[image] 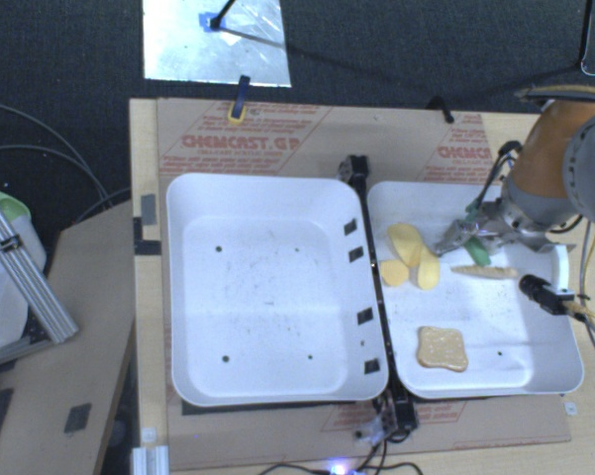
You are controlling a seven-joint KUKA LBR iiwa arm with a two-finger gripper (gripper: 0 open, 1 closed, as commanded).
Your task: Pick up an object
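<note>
The end effector (462,234) hangs low in the right bin (545,364); I cannot tell its state. The yellow pieces (413,258) lie just beside it. It should line up over 1 piece, then close gently.

Light: even, moderately bright | Glare: noted on foil sheet (216,26) | Shadows: soft, faint inside white bins (267,201) | Focus: slight softness throughout | Dark surround underexposed

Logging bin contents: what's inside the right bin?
Right bin holds yellow pieces, a toast slice, a pale stick and the gripper. Anything beneath the gripper is covered.
</note>
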